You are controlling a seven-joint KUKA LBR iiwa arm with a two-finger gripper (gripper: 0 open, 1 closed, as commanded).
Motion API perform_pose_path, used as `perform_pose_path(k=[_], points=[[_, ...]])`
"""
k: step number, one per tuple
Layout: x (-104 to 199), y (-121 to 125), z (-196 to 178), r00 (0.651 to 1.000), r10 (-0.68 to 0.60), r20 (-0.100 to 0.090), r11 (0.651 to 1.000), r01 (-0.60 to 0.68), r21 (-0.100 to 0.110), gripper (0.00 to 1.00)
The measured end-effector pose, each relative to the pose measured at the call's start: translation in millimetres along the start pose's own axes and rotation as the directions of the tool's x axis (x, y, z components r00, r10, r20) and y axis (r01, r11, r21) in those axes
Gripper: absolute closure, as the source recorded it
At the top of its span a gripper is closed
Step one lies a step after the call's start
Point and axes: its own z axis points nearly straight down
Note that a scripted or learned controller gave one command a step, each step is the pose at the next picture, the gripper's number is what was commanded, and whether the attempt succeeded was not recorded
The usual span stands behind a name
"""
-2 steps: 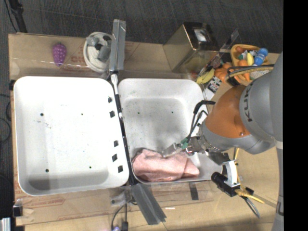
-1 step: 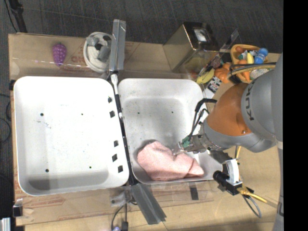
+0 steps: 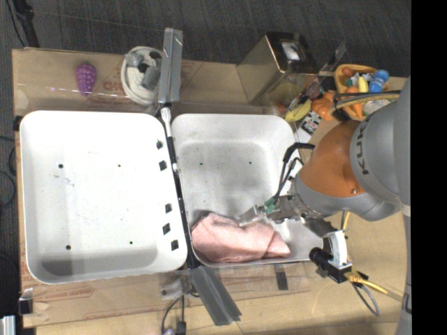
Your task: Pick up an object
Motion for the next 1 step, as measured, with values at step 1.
perform_pose_path(k=[1], points=[[10.6,0.0,9.2,0.997,-0.075,0.002,0.997,0.075,-0.001,0.0]])
